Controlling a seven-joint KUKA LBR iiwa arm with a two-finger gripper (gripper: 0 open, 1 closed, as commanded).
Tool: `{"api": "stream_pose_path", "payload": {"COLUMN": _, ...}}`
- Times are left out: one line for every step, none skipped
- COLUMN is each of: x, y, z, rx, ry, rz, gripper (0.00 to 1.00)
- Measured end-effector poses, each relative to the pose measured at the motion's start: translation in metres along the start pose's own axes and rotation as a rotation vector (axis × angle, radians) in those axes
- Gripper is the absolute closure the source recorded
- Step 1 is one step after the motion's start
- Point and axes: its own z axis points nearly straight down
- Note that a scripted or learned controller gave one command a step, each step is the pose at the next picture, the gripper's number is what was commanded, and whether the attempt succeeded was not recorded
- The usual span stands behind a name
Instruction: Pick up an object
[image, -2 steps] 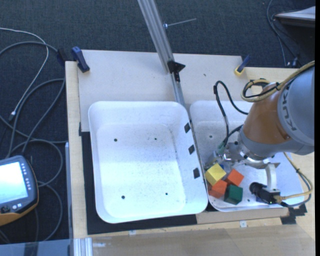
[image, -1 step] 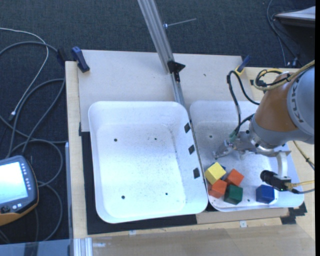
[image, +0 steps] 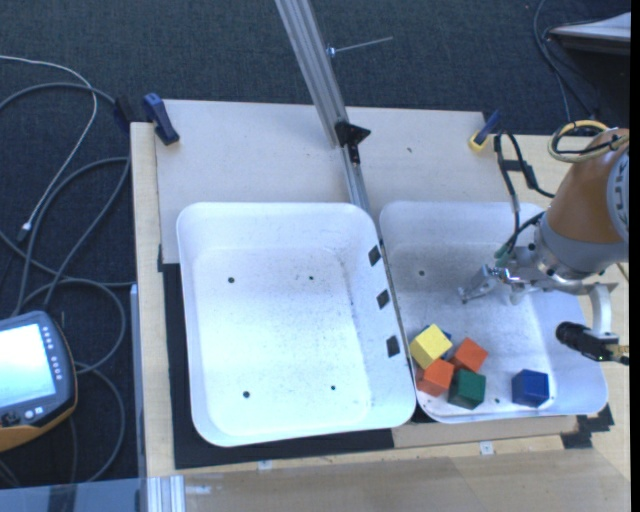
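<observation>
The grey arm with the orange band comes in from the right side and its wrist is above the right shallow white plastic bin. The metal pincer hangs over the bare middle part of this bin, and it points to the left. Whether its fingers are spread or pressed together I cannot tell, because they are small and partly blurred; nothing can be seen between them. The small blocks lie together in the front part of the right bin, apart from the pincer. The yellow cube is the nearest to the pincer, and it is tilted. Just beside it on the right is one orange cube, and in front of it is a second orange cube. The dark green cube touches both orange cubes. The blue cube lies alone, a little to the right of this group, near the front rim. The left shallow white plastic bin stands touching the right one, and black clips sit along the edge between them. Both bins rest on the light wooden counter. A slanted aluminium rail crosses the back of the counter. On the dark floor at the left lies a handheld control pendant with a bright screen.
</observation>
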Motion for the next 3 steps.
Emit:
{"api": "stream_pose_path", "payload": {"x": 0.059, "y": 0.044, "z": 0.0, "rx": -0.001, "ry": 0.004, "rz": -0.011, "gripper": 0.0}}
{"api": "stream_pose_path", "payload": {"x": 0.001, "y": 0.055, "z": 0.0, "rx": 0.001, "ry": 0.001, "rz": -0.001, "gripper": 0.0}}
{"api": "stream_pose_path", "payload": {"x": 0.072, "y": -0.001, "z": 0.001, "rx": 0.01, "ry": 0.01, "rz": -0.008, "gripper": 0.0}}
